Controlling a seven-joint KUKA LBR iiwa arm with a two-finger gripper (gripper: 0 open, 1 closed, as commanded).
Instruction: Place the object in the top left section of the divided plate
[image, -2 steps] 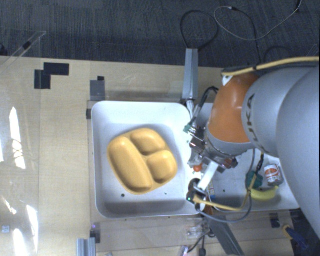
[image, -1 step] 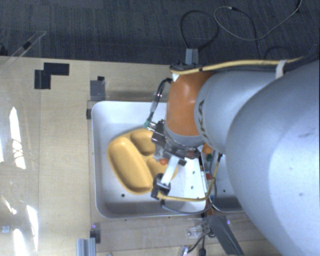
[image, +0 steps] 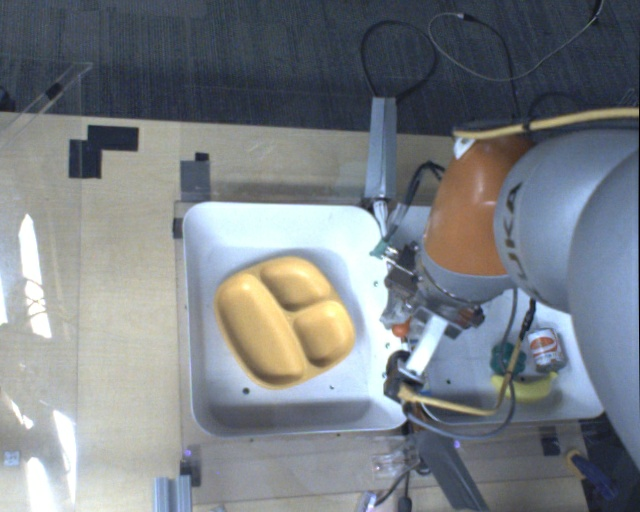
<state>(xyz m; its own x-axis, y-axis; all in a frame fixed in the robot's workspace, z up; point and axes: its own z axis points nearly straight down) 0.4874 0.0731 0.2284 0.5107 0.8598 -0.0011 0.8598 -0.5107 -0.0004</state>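
Note:
A yellow divided plate (image: 285, 320) lies in the left bin (image: 205, 400), its three sections bare. The top left section is the small one at the plate's far side. My gripper (image: 398, 300) hangs over the wall between the two bins, just right of the plate, under the grey and orange wrist. A small orange-red bit (image: 399, 327) shows at the gripper's tip; I cannot tell whether it is a held object.
In the right bin (image: 470, 385), partly under the arm, lie a small red and white can (image: 545, 348), a yellow banana-like piece (image: 528, 389) and a green item (image: 502, 355). An upright grey post (image: 381, 150) stands behind the bins.

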